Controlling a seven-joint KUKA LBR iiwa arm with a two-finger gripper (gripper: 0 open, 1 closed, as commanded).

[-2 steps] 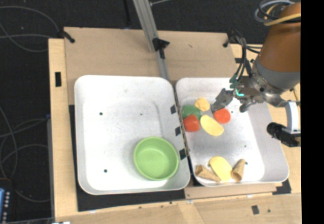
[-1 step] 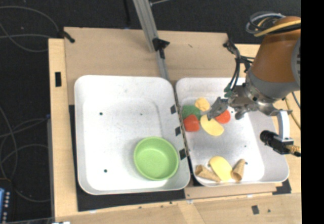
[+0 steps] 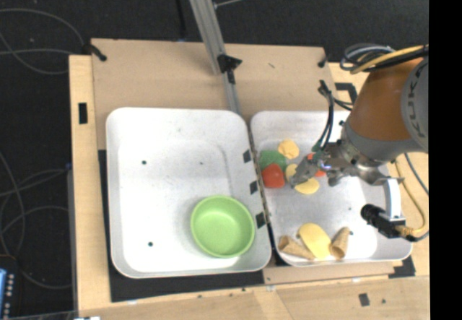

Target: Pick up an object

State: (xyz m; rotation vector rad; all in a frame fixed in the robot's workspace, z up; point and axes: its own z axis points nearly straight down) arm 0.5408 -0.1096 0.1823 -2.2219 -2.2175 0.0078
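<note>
Tan bench (image 3: 166, 76) bears left bin (image 3: 144, 138) and right bin (image 3: 289, 123), side by side.

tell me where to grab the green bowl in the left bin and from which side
Grip the green bowl by its rim, coming straight down from above. It sits upright and open, too wide to span, so one finger would go inside and one outside the thin wall. The rim facing the left bin's open floor looks best: the opposite side lies close to the bin wall.

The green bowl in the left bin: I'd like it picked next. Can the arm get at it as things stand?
Probably yes. The green bowl sits alone and open from above in the left bin; the gripper hangs over the right bin, with a low divider between.
</note>
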